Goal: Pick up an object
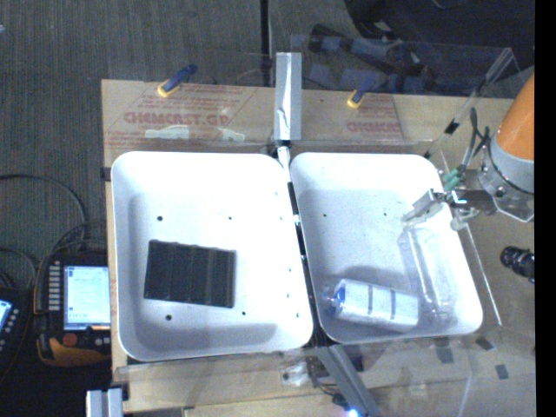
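Gripper (434, 205) low over the right-hand side of the right bin (365, 170), at the end of the grey arm with its orange band, reaching in from the right. Cannot tell whether open or closed: too small and too cluttered with grey metal and a green fitting to judge. Nothing visibly held. Just below it in the same bin, a clear plastic container (427, 272), long and see-through, lying along the right wall; top end close under the gripper, contact not clear. Beside that, along the near wall, a labelled bottle (375, 304) on its side, white label with a blue end towards the left, its right end touching or almost touching the clear container's lower end. In the left bin (130, 181), a dark flat slab (189, 274), rectangular and ribbed, lying flat in the near left part, well apart from the walls. Both bins side by side on a brown bench top (200, 115) with red lettering, inner rims touching. At the back between them, an upright metal post (287, 94). On the bench's far edge, two clamps with blue and yellow handles (176, 80). Off the bench at the left, a handheld control pendant (82, 298) with a lit screen.
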Available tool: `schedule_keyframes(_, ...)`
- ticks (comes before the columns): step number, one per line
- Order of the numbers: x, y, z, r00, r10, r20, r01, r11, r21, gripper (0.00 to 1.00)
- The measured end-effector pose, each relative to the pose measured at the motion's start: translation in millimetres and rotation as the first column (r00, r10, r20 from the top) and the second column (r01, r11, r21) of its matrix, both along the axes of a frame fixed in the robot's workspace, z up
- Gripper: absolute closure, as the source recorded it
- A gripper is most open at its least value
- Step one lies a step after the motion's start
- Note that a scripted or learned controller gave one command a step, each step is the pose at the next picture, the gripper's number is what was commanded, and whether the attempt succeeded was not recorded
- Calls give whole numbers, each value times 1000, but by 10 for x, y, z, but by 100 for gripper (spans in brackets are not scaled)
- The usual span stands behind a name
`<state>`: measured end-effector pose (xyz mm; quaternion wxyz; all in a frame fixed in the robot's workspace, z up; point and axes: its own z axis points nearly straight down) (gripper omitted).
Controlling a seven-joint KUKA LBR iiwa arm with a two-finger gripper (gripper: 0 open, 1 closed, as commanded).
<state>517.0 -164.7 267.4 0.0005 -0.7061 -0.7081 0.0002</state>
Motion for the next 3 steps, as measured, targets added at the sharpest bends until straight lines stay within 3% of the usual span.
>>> schedule_keyframes(1,-53,-110,417,999,-32,2,32,999,-1,0)
schedule_keyframes(2,-112,241,-204,893,-450,-2,450,893,-1,0)
schedule_keyframes(3,87,279,-121,995,-97,0,97,995,-1,0)
